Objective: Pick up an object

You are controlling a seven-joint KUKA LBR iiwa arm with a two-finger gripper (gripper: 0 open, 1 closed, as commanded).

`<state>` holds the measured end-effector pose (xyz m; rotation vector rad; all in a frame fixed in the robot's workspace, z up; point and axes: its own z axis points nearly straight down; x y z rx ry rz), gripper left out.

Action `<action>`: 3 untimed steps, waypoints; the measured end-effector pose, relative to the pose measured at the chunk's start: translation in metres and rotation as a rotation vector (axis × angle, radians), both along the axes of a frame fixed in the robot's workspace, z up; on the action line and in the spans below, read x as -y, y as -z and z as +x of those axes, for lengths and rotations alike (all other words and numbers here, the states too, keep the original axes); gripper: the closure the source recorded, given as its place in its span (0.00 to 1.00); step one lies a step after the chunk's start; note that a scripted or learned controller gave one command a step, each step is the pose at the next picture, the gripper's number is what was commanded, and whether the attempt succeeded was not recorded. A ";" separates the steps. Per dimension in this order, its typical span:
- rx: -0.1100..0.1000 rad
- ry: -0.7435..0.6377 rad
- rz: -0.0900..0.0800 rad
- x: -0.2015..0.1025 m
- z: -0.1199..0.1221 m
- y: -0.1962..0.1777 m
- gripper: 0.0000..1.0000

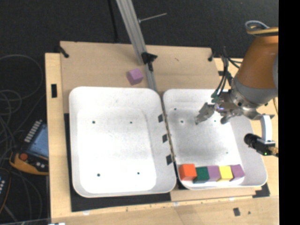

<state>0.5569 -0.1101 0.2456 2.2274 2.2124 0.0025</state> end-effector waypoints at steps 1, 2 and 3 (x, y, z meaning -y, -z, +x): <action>0.004 -0.016 0.002 -0.063 0.002 -0.042 0.00; -0.011 -0.003 0.000 -0.037 -0.051 0.051 0.00; -0.003 -0.017 0.004 -0.193 -0.073 0.049 0.00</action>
